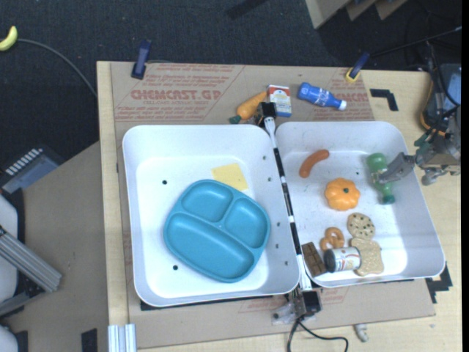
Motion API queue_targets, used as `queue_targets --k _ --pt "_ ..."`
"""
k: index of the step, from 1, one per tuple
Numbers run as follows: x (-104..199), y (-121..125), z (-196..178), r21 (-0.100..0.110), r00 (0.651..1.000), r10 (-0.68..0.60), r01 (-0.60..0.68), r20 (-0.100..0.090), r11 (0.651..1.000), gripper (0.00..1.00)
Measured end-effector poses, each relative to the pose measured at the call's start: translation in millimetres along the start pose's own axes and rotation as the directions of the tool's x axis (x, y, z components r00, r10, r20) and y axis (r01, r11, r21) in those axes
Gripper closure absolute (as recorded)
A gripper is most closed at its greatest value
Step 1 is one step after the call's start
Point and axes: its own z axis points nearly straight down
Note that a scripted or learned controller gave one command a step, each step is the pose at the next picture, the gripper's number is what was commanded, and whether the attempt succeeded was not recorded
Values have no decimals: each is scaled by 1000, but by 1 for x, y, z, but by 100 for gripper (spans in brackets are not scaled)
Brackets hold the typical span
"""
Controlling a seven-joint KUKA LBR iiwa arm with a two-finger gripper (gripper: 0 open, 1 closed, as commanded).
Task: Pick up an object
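Reading "CHEMCAST GP" on bench board (176,94).

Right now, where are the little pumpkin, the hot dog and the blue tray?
pumpkin (342,194), camera view, middle of its orange top
hot dog (314,162), camera view, middle of its length
blue tray (216,229), camera view, ridge between its compartments

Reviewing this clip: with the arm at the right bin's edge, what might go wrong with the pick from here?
1. The gripper sits at the green toy vegetable, close to the right white bin wall; whether it has hold of it cannot be told, so it may come up bare.
2. The small orange pumpkin lies just beside it, so a sideways move could knock it.
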Motion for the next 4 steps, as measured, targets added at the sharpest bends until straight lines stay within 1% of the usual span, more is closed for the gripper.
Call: queue_targets --k 1,2,3,4 --pt "23 61 153 0 1000 -3 3 -3 1000 0" --pt "6 -31 154 2 1000 2 -2 0 1000 0" --pt "22 32 153 -1 1000 -1 1 -1 1000 0" --pt "12 -30 154 2 1000 1 -1 -1 1000 0"
